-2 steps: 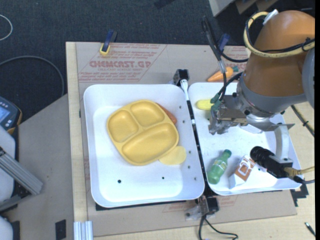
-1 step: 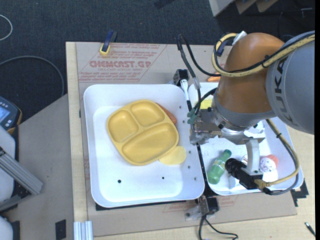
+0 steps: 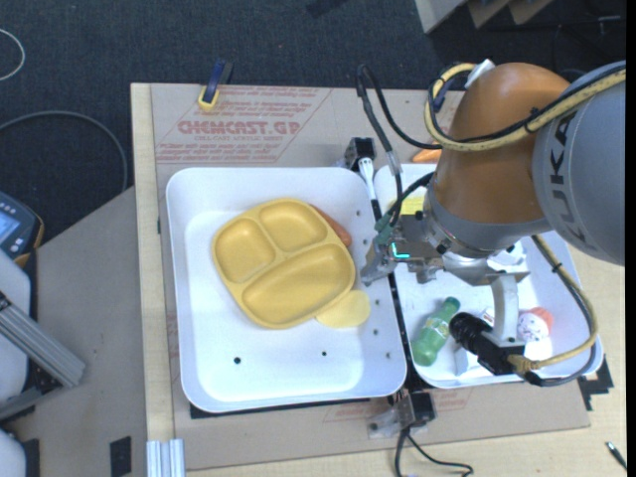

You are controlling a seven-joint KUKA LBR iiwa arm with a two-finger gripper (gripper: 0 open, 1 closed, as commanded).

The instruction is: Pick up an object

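Note:
A yellow divided plate (image 3: 283,261) lies in the middle of the left bin (image 3: 199,296). A pale yellow flat piece (image 3: 345,311) sticks out from under the plate's lower right edge, and a small reddish thing (image 3: 342,233) peeks out at its right edge. In the right bin (image 3: 447,378) lie a green bottle (image 3: 434,332) and a white and red object (image 3: 535,328). My gripper (image 3: 381,256) hangs low over the divide between the two bins, just right of the plate. The arm's bulk hides much of the right bin.
An orange thing (image 3: 425,154) shows at the far edge of the right bin behind the arm. A blue and yellow clip (image 3: 212,84) sits on the board's far edge. Cables run along the gap between the bins.

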